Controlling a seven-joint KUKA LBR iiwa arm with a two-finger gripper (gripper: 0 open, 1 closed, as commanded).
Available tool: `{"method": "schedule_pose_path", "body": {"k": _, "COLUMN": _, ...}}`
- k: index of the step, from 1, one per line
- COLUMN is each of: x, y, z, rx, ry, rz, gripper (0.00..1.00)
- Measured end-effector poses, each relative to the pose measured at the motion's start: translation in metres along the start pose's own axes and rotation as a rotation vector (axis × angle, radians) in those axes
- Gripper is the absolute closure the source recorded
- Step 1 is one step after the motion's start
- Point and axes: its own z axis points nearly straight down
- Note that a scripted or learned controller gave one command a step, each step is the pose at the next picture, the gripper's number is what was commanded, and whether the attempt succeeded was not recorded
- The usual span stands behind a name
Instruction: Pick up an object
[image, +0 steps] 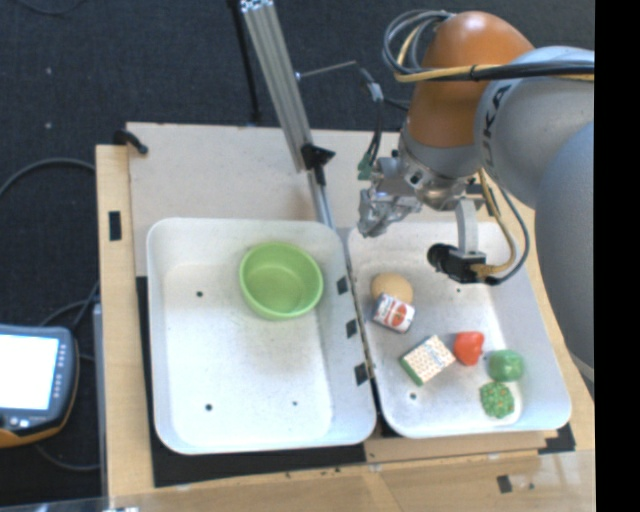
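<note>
My gripper (376, 220) hangs over the back left corner of the right bin (520, 300), above and apart from the objects. Nothing shows between its fingers. Below it lie a tan potato-like piece (393, 287) and a red and white can (394, 314), touching each other. Further front are a small printed box (427, 359), a red pepper-like piece (469, 347) and two green pieces (505, 366) (497, 399). A green bowl (281, 281) stands upright in the back of the left bin (200, 380).
A slanted metal pole (290, 110) rises from behind the bins near the divider. A black clamp (455, 262) on cables hangs beside the wrist over the right bin. A screen device (30, 380) sits off the bench at the left.
</note>
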Motion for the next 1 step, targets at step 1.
{"method": "schedule_pose_path", "body": {"k": 1, "x": 0.0558, "y": -0.0133, "z": -0.0053, "rx": 0.001, "ry": 0.0, "rz": 0.0, "gripper": 1.0}}
